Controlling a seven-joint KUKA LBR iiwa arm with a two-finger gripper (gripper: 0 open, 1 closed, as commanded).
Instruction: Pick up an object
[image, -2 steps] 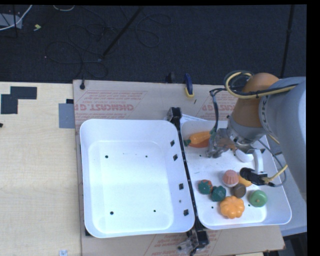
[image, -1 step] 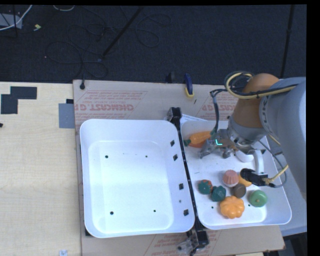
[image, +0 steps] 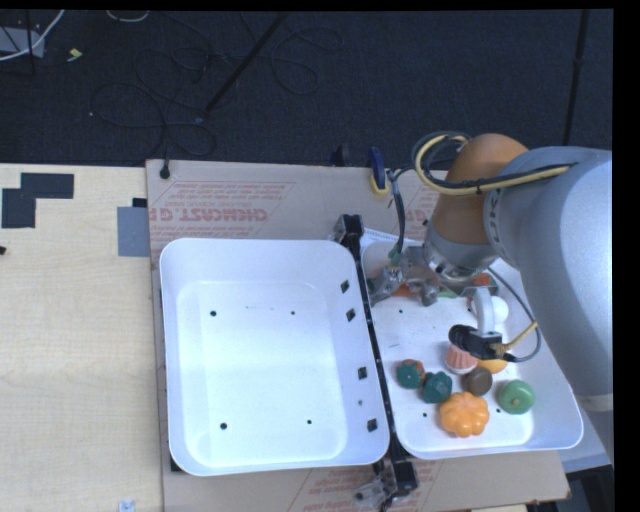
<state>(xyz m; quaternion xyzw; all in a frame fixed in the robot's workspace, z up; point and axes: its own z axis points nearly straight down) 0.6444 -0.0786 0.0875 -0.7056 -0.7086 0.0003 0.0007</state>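
progress: nothing lifted yet | end effector (image: 410, 283) low in right bin (image: 545, 440), frame centre-right; grip state cannot be told | orange pumpkin (image: 464, 414) and the other toys lie loose

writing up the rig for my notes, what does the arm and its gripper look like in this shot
The arm is a bulky, rounded, light grey casing with a glossy orange band above the wrist. A yellow and black cable loops beside that band, and thin dark wires trail down near the wrist. The gripper is a small cluster of grey metal and dark parts over the right white bin; its finer details are too small to tell.
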